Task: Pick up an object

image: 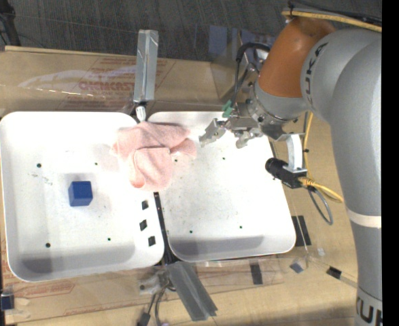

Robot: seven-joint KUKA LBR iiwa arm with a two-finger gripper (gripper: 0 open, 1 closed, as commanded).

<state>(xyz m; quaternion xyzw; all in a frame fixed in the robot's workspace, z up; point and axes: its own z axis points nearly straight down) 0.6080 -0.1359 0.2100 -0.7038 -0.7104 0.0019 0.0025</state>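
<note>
Both white bins point(22, 250) lie on the table; nothing is lifted yet. Pink cloth point(151, 153) drapes across their shared edge, blue cube point(80, 193) in the left bin. Tool point(230, 131) hovers beside the cloth, fingers seemingly spread, empty.

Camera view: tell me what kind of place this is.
Probably a robotics lab's grasping test bench: two shallow white plastic bins on a cardboard-covered bench, a grey KUKA arm, and test items, a small blue cube and a crumpled pink cloth.

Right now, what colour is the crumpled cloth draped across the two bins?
Pale pink cloth, seen in the camera view.
</note>
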